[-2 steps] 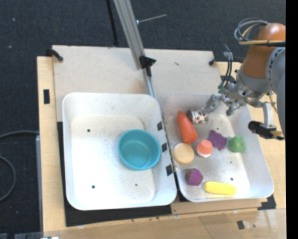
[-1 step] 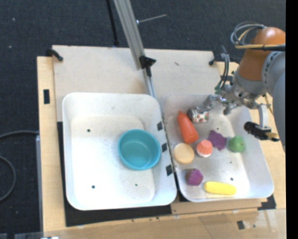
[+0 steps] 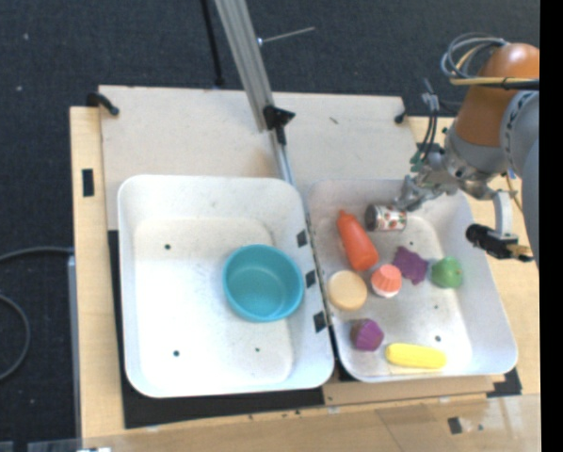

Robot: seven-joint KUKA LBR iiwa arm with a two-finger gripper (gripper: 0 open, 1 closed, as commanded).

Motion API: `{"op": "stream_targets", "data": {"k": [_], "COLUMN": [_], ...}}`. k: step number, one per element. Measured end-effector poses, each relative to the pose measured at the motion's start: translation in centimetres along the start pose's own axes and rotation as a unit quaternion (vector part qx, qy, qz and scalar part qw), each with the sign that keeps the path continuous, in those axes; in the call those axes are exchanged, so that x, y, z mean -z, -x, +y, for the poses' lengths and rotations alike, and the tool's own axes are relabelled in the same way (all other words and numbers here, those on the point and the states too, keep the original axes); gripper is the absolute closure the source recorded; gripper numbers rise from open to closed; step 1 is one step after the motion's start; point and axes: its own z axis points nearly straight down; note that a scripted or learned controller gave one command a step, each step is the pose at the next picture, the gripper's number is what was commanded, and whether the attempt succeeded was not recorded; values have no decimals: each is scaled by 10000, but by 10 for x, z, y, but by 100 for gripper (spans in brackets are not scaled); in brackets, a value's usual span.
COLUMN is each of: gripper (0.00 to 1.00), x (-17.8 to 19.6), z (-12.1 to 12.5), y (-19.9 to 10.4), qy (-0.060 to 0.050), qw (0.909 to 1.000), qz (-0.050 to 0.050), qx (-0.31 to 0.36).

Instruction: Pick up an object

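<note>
White-and-red small can (image 3: 389, 217) lies on its side, grasped by the claw (image 3: 401, 206).

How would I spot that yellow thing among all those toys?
Look in the right bin, the crowded one. Go to its near edge, below the purple lump. The yellow thing lies flat there, long and rounded, the one yellow piece.

Right bin (image 3: 479, 342) crowded; left bin (image 3: 168, 252) open save teal bowl (image 3: 263, 282).
</note>
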Motion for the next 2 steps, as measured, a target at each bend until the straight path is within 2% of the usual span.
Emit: {"op": "stream_targets", "data": {"k": [1,2], "gripper": [100,100], "x": [49,110], "z": [-5,0], "y": [3,8], "qy": [-120,-143], "qw": [9999,9999], "qz": [36,34], "qx": [-22,-9]}}
